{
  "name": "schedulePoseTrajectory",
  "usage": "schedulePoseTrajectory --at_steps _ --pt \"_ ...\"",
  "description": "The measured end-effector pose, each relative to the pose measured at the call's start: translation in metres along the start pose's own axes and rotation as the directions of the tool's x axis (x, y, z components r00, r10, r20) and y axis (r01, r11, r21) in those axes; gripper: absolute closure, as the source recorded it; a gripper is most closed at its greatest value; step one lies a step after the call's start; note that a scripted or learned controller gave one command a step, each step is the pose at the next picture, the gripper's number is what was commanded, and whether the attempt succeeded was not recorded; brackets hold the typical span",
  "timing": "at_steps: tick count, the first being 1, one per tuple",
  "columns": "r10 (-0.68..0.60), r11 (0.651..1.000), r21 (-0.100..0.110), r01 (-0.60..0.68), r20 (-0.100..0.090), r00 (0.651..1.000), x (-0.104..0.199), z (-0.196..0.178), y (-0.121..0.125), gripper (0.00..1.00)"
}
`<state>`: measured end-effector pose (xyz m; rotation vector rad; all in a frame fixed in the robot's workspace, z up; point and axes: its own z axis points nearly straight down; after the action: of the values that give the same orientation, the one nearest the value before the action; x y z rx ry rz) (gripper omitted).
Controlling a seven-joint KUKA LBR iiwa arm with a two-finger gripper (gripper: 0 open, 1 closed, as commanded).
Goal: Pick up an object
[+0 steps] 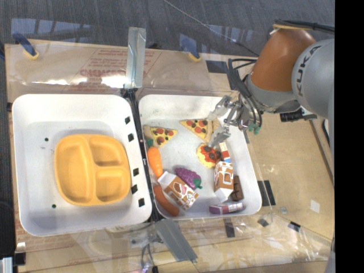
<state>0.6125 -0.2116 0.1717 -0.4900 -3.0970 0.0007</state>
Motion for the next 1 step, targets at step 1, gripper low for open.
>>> schedulePoseTrajectory --at_steps 1 --pt "0.124 0.992 -0.003 -0.124 0.005 0.992 0.0446 0.0804 0.0045 0.00"
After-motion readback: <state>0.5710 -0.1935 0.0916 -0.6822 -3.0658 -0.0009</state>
